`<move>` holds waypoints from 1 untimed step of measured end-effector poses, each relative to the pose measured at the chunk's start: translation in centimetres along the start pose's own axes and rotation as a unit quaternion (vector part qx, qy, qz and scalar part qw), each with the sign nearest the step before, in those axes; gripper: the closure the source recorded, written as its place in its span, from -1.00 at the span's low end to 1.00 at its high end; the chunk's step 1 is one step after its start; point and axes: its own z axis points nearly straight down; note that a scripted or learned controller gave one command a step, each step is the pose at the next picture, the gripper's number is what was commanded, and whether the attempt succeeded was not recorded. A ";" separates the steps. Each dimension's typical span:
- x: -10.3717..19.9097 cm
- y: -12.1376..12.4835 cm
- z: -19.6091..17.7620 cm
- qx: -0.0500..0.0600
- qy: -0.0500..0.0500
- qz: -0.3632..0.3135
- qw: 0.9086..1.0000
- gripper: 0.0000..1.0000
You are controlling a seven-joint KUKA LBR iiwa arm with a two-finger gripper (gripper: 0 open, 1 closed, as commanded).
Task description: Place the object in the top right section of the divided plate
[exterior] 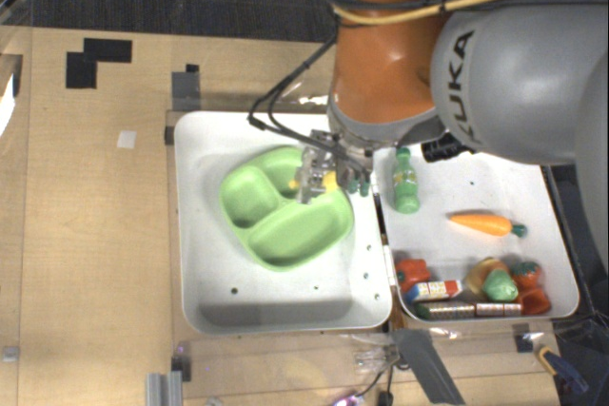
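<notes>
The pincer (319,178), grip state unclear, is hovering over the green divided plate's (285,238) one o'clock section; a yellow object (328,176) is sitting just beneath it, on the wooden worktop's (86,252) left bin (205,299).

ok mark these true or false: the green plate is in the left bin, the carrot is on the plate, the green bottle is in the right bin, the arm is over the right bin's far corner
1. The green divided plate lies in the left bin. True.
2. The carrot lies on the plate. False: it lies in the right bin.
3. The green bottle is in the right bin. True.
4. The gripper hangs over the right bin's far corner. False: it is over the plate's top right part.
</notes>
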 end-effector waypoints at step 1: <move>5.6 -6.1 -4.8 0.000 -0.001 -0.051 0.999 1.00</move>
